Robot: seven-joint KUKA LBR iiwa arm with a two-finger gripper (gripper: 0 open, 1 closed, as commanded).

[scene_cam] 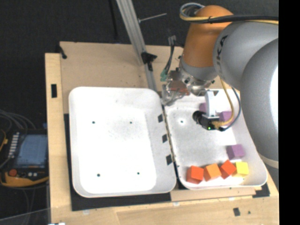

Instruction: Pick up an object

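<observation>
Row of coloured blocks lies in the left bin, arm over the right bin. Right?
Not quite. The camera view shows the row of coloured blocks in the right bin, not the left. The arm does hang over it.

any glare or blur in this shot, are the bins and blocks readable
Camera view: soft, even light; the left bin is bright white but not blown out; the coloured blocks in the right bin read clearly, edges slightly soft; the arm looms close, mildly blurred.
</observation>
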